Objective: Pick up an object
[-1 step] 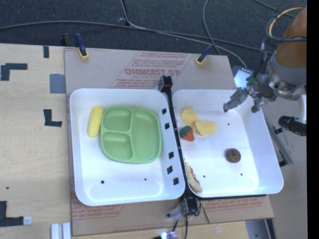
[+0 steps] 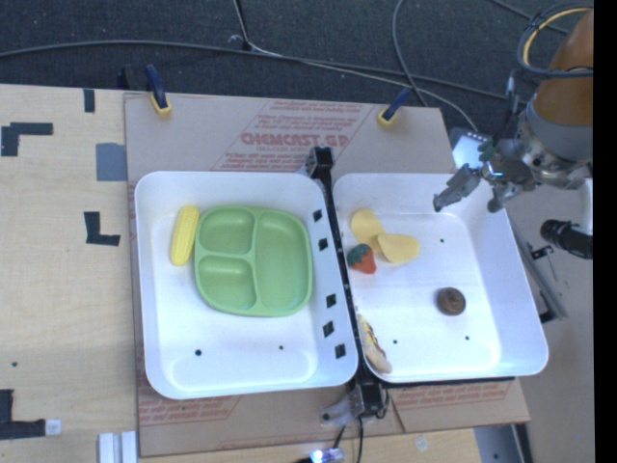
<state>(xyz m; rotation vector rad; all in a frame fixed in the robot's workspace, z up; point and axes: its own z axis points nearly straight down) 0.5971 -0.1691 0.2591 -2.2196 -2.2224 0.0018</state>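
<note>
Two white bins (image 2: 154, 355) sit on brown board (image 2: 289, 133); jaws (image 2: 476, 192) spread, gripping nothing.

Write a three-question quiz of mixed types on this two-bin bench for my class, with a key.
1. True or false: the green divided plate lies in the right bin.
2. Which item lies beside the plate in the left bin? A) corn cob B) brown round piece C) strawberry
3. Fill in: the end effector hovers over the right bin's ____ corner.

Key: 1 false; 2 A; 3 upper right.
</note>
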